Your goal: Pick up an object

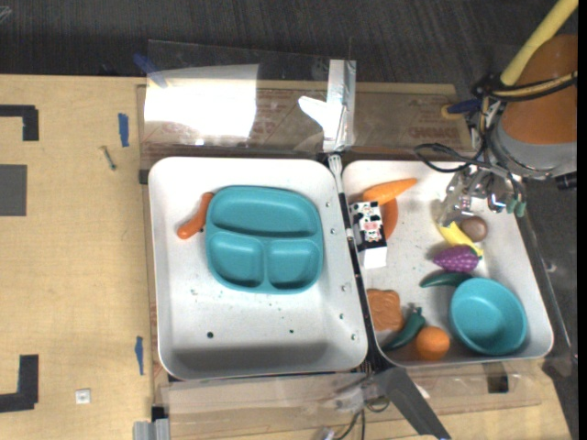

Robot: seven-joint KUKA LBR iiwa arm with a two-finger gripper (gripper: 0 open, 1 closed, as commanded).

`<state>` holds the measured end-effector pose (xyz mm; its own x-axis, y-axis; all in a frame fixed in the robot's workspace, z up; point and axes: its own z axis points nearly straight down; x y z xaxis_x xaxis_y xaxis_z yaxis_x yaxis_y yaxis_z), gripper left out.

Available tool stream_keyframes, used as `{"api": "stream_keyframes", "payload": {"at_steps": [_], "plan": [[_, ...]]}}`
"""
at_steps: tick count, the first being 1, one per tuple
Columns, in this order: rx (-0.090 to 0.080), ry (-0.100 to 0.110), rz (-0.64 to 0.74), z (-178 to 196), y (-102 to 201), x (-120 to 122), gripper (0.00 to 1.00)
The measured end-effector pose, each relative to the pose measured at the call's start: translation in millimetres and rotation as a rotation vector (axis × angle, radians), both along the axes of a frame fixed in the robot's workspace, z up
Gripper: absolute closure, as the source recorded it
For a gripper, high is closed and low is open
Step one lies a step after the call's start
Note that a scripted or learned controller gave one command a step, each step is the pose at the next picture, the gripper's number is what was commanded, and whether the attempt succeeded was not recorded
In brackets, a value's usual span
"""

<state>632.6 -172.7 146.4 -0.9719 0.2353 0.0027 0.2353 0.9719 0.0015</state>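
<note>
My gripper (466,207) hangs over the back right part of the right bin (537,282), below the orange band of the arm. Just beneath it lie a yellow banana (454,236) and a small brown round object (475,228). A purple eggplant (456,260) sits slightly nearer the front. Nothing is visibly held between the fingers.
The right bin also holds a teal bowl (488,315), an orange ball (432,341), a green vegetable (409,326), a brown bread piece (383,308), a carrot (390,190) and a black-and-white carton (367,223). In the left bin (174,319) are a teal divided plate (266,238) and an orange sausage (192,221).
</note>
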Motion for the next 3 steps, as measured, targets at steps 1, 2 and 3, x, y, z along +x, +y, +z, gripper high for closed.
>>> {"api": "stream_keyframes", "payload": {"at_steps": [1,2,3], "plan": [[-0.003,-0.009,0.0,5.1,-0.7,2.4,0.0],[-0.004,-0.014,-0.044,-48.2,-30.0,-16.7,0.0],[-0.003,-0.011,-0.043,-58.1,-9.1,-90.6,0.0]]}}
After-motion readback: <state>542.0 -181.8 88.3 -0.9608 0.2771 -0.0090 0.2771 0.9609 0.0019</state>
